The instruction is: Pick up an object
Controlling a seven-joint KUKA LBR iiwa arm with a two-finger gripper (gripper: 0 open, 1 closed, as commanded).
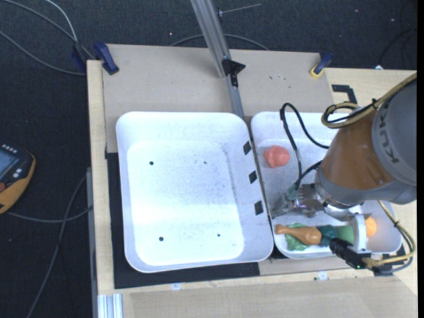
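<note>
White plastic formed both shallow bins on the table [165, 71]. The left bin [132, 128] carried a dusting of dark specks and a few black dots on its floor. The right bin [265, 121] held the loose objects. A pink lump [277, 156] lay near its far end, apart from everything else. A tan, drumstick-shaped piece [298, 231] rested along the near wall, touching a green object [326, 236] just to its right. An orange object [371, 226] sat further right, partly hidden.

The arm [371, 158], grey with its orange band, reached in from the right and covered much of the right bin. Its metal wrist end sat low over the bin's middle, between the pink lump and the tan piece. Whether the jaws were released or clenched could not be told, and nothing could be seen between them.

A black cable [290, 134] looped from the arm across the bin, passing just beside the pink lump. Three black clips [252, 175] lined the divide between the bins. A slanted aluminium pole [211, 28] crossed the table's far edge. Blue clamps [106, 58] gripped the far left corner, and another clamp [322, 63] held the far right edge. A handheld controller [13, 174] lay on the dark floor to the left.
</note>
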